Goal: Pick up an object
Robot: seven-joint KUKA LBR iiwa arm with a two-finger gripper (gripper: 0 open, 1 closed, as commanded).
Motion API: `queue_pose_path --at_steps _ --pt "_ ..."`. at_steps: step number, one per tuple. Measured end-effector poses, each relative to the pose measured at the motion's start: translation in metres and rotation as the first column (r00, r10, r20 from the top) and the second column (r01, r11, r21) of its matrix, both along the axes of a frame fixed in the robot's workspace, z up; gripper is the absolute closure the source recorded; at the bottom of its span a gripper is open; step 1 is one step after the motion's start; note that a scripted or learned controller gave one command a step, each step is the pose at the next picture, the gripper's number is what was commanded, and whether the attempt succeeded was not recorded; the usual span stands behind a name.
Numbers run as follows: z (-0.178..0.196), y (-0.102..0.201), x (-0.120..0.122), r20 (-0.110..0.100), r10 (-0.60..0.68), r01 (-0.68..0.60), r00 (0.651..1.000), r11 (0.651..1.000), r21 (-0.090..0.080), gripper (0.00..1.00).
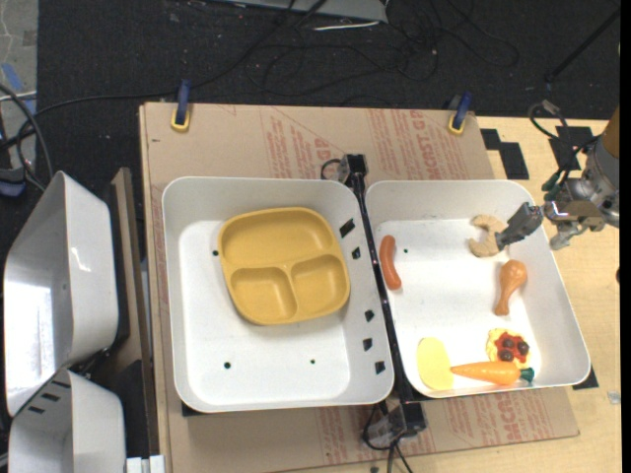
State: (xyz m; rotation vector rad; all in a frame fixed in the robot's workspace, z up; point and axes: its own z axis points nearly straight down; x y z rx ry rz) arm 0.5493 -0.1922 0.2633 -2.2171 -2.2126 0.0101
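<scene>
The tan, knobbly toy piece (483,236) lies in the right bin (567,294), near its far rim. We judge it the nearest target: the gripper (545,222) hovers just beside it, fingers spread, holding nothing. A drumstick (510,282) lies nearer us from that piece.

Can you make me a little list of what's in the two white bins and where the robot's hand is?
left bin: one yellow divided plate
right bin: hot dog, beige curved piece, drumstick, yellow disc, carrot, yellow piece with red and dark berries
gripper: over the right bin's far right part, one dark finger close by the beige curved piece
gripper holding something: cannot tell
</scene>
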Motion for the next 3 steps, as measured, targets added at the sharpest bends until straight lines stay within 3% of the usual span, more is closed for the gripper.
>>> queue_pose_path --at_steps 1,3 --pt "0.006 0.001 0.002 0.011 0.003 -0.003 1.0 1.0 -0.003 0.0" --pt "-0.103 0.006 -0.006 0.008 0.001 -0.001 1.0 1.0 -0.001 0.0"
